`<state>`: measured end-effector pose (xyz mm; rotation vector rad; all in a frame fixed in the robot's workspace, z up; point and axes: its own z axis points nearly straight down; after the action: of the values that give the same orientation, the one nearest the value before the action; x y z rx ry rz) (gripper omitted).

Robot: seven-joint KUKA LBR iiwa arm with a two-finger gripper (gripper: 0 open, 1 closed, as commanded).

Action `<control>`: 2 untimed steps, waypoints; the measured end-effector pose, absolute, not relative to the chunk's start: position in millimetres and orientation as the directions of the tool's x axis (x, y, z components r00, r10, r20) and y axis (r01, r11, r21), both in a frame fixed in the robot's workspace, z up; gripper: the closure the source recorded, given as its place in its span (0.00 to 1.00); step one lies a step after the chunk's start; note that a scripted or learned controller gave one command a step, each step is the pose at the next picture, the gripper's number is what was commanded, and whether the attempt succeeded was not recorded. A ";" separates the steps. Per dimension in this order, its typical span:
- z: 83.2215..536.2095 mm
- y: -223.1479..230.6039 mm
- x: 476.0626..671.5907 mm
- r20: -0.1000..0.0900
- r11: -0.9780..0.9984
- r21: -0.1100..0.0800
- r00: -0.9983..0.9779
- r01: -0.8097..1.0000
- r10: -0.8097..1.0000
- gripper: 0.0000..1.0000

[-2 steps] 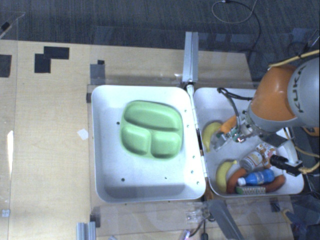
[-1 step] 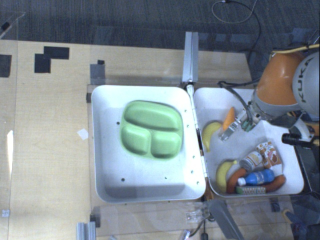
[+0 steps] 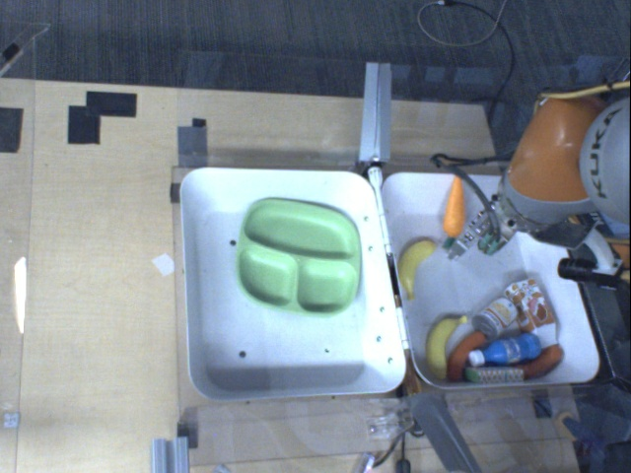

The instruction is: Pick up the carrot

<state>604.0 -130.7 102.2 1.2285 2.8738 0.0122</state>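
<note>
Pincer (image 3: 473, 237) just beside carrot (image 3: 454, 207)

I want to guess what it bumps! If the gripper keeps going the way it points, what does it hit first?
Probably the yellow fruit. The gripper points down-left across the right bin, and the carrot lies just above that line. Depth is unclear, so it may meet the bin floor first.
</note>
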 end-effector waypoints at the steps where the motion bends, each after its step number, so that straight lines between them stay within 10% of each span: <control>1: 249.1 -135.6 649.2 -0.004 0.301 0.007 -0.301 0.954 0.954 1.00; 2: 286.4 -84.9 627.9 -0.004 0.413 0.008 -0.413 0.911 0.911 1.00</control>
<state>627.9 -84.9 286.4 1.6973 2.6346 0.0065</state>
